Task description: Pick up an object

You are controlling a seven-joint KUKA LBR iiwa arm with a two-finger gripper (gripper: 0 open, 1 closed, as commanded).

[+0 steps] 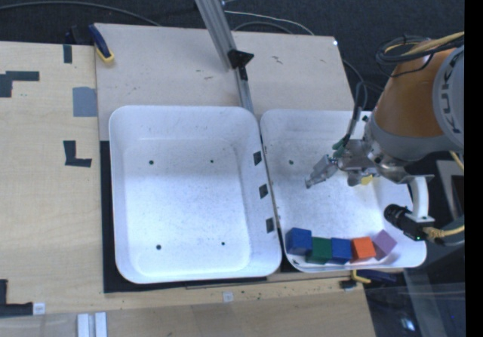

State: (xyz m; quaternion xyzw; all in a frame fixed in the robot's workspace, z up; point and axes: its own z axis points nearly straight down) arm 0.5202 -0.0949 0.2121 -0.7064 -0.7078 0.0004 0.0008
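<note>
Several small blocks lie in a row along the front wall of the right bin [302, 132]: a blue block [299, 240], a green block [321, 249], another blue block [341, 249], an orange block [364, 248] and a purple block [386, 241]. My gripper [317, 176] hangs over the middle of the right bin, well behind the row of blocks, pointing left. Nothing shows between its fingers. The grey and orange arm [415, 117] comes in from the right.
The left bin [181, 192] sits beside the right one, sharing a middle wall with small black tabs [263, 191]. A slanted metal pole [215, 11] rises behind the bins. Cables trail near the right bin's front right corner [411, 226].
</note>
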